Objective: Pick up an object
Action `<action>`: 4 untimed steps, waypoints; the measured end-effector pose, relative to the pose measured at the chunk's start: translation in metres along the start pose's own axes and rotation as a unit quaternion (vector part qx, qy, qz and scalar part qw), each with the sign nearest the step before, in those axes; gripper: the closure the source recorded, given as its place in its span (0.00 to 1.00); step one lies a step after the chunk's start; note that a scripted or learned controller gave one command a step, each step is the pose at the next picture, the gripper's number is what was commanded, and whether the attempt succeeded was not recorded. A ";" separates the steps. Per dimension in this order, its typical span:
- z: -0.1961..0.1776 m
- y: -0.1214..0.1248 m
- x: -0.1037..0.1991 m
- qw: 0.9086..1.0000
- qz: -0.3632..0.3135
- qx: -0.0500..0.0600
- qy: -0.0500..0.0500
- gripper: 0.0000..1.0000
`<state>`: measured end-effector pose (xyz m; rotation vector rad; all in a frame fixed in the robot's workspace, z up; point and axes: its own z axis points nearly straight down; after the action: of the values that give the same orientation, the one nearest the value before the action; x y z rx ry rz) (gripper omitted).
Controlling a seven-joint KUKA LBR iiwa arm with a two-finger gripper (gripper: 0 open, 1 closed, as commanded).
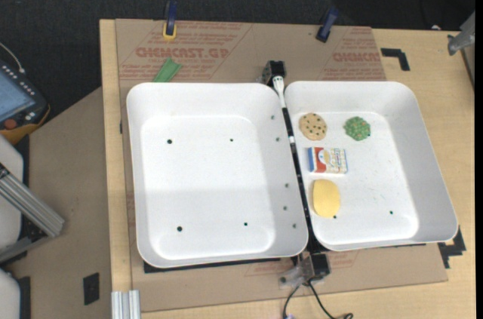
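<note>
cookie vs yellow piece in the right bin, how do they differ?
Colour: the cookie is tan with dark specks, while the yellow piece is plain yellow. Shape: the cookie is round and the yellow piece is a larger oval. Position: the cookie lies towards the bin's far end and the yellow piece towards its near end, with a small box between them. Both lie flat in the right bin, near its left wall.

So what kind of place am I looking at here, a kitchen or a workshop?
Most likely a lab test bench, not a kitchen. Two shallow white bins sit on a cardboard sheet held by clamps, and the cookie and other small items look like toys.
</note>
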<state>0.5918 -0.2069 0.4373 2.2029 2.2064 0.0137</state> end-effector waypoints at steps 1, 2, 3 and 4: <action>0.042 -0.030 0.121 1.000 -0.005 0.014 0.008 0.00; -0.079 -0.113 0.180 1.000 -0.003 0.003 0.007 0.00; -0.006 -0.112 0.275 1.000 -0.005 0.016 0.006 0.00; -0.021 -0.111 0.269 1.000 0.000 0.010 0.005 1.00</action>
<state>0.4804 0.0622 0.4526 2.2188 2.2206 0.0041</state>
